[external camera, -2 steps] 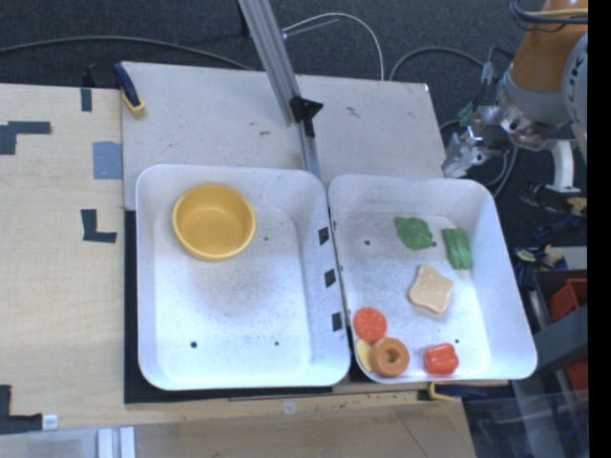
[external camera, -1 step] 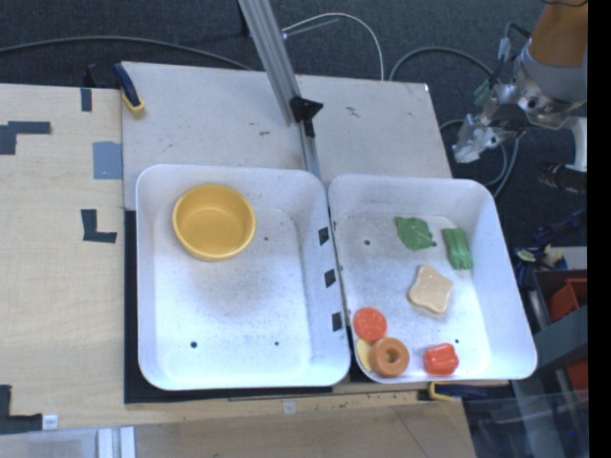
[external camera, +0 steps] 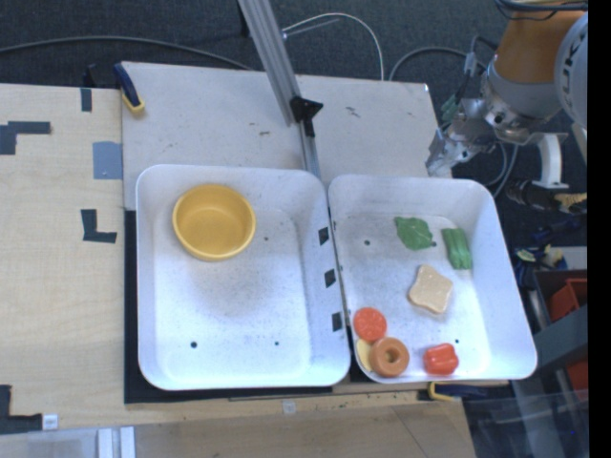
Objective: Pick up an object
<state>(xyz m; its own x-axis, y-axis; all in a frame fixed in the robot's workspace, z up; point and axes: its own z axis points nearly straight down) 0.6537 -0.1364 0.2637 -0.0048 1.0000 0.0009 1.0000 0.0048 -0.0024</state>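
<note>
Seen from the fixed overhead camera: end effector poised beyond the far rim of the right bin, above the pale surface; nothing visibly carried; whether apart or together, cannot tell at this slant. Candidate objects all lying in the right bin: green leafy piece and green pod toward the far side, just beside each other; bread slice mid-bin, standing apart; red round piece, brown ring and red block clustered near the front wall. Yellow bowl alone in the left bin. Best course, by judgement: travel inward over the rim; choose the isolated bread slice or the near green pieces; descend straight, centred, clear of neighbours and walls before closing.
</note>
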